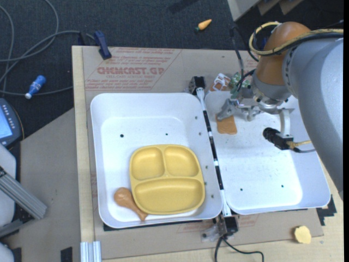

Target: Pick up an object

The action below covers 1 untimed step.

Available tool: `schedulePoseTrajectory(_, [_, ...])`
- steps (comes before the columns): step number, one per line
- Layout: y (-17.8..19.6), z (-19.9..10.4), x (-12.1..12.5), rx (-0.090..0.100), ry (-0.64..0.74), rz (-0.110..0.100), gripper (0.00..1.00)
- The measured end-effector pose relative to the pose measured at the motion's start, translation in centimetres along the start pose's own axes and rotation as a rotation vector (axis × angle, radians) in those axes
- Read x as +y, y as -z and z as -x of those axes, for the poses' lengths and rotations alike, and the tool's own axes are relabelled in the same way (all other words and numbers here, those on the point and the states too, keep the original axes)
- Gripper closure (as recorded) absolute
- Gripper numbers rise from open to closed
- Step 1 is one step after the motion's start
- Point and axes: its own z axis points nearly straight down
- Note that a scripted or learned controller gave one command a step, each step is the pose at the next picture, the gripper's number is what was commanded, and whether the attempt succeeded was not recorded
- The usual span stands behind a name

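Observation:
My gripper [235, 117] is low over the far left corner of the right bin [262, 173], its two grey fingers spread open with nothing between them. A flat orange-brown piece [227, 126] lies on the bin floor just in front of the left finger [223, 114], touching or nearly touching it. In the left bin [109, 119] a yellow divided plate [165, 178] sits toward the front. An orange-brown drumstick-shaped toy [127, 199] lies against the plate's front left edge.
A small crumpled wrapper [220, 82] and a black clip [197, 83] sit on the cardboard behind the bins. A yellow lump [302, 234] lies on the bench at front right. The right bin's middle and front are bare floor.

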Motion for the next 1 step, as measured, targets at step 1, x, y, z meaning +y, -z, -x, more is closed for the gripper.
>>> schedulePoseTrajectory(1, [-0.03,-0.38,1.06,0.001,-0.002,-0.002,0.00])
